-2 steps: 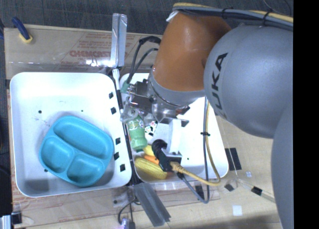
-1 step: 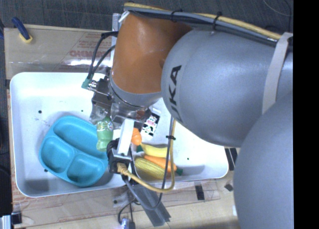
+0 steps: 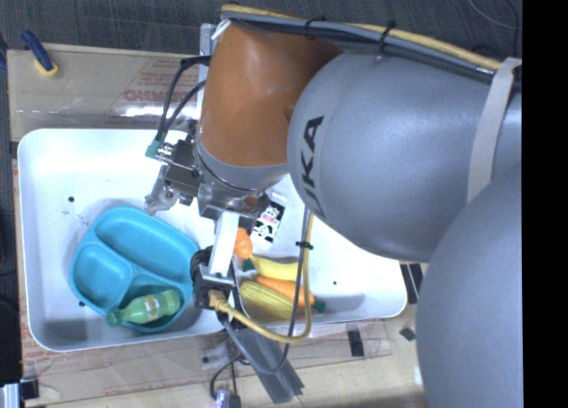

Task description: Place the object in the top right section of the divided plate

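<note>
The grey arm (image 3: 399, 158) is seen closest to the lens, and the view from 12 o'clock round to 5 o'clock is taken up by it. Its orange band (image 3: 248, 96) is seen at 12 o'clock, and the wrist (image 3: 217, 198) is pointed down over the middle of the worktop (image 3: 98, 87), at the seam between the two white bins. Whether the fingers are open or closed, or have hold of anything, cannot be told.

The left bin (image 3: 40, 211) is found at 9 o'clock. A blue divided plate (image 3: 133, 251) is set in its lower half, at 8 o'clock from the wrist. A green bottle (image 3: 146, 309) is laid on its side in the plate's section at 5 o'clock, with its cap turned to 9 o'clock; the large section at 1 o'clock on the plate is bare.

In the right bin (image 3: 373, 295), at 6 o'clock from the wrist, a yellow banana (image 3: 277, 269), an orange carrot (image 3: 286, 289) and an ear of corn (image 3: 264, 302) are heaped touching one another. A small black-and-white item (image 3: 267, 221) is seen just above them, beside the wrist.

A blue and yellow tool (image 3: 37, 51) is left on the worktop at 10 o'clock, well apart from the bins.
</note>
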Available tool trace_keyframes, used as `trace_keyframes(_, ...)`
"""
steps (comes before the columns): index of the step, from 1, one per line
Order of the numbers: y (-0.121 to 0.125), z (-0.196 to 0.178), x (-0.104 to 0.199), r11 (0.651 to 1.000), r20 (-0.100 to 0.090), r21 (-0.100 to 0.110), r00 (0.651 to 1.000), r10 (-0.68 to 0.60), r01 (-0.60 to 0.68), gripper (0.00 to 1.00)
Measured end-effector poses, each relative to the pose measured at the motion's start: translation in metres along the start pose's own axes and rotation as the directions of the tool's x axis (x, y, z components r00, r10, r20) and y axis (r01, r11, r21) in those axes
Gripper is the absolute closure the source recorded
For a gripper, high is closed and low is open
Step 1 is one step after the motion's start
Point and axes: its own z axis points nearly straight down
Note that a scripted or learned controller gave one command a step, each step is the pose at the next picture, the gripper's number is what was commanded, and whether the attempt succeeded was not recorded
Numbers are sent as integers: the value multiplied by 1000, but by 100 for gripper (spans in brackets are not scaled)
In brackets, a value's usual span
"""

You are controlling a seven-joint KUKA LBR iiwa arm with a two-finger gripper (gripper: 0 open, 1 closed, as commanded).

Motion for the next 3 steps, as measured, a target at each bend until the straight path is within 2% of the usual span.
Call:
trace_keyframes(1, -1, -9, 1, 1000, 3, 3, 1000, -11, 11, 100)
trace_keyframes(2, -22, 1, 57, 1000, 0, -1, 1000, -15, 15, 100)
trace_keyframes(3, 2, 54, 74, 972, 2, 3, 972, -237, 237, 100)
